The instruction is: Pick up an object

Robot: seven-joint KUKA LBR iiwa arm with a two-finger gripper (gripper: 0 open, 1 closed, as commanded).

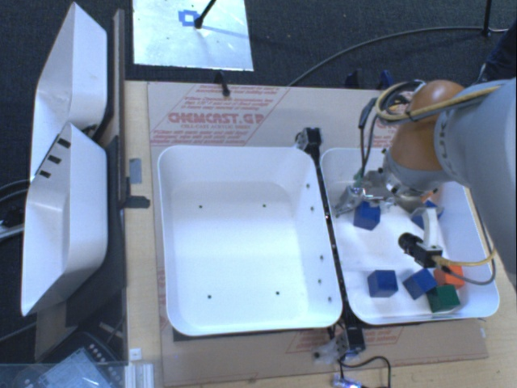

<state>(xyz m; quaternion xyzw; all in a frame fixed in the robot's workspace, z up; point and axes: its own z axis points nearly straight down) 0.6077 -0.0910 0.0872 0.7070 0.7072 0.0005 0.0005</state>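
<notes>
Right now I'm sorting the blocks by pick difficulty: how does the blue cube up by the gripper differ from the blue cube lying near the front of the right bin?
The blue cube by the gripper sits directly under the gripper; the front blue cube lies apart from it. The first stands alone on the bin floor; the second has another blue block beside it. Both look alike in colour and size.

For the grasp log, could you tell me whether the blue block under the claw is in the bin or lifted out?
Cannot tell for certain: the blue block sits right at the claw, over the right bin, but contact with the floor is unclear.
</notes>
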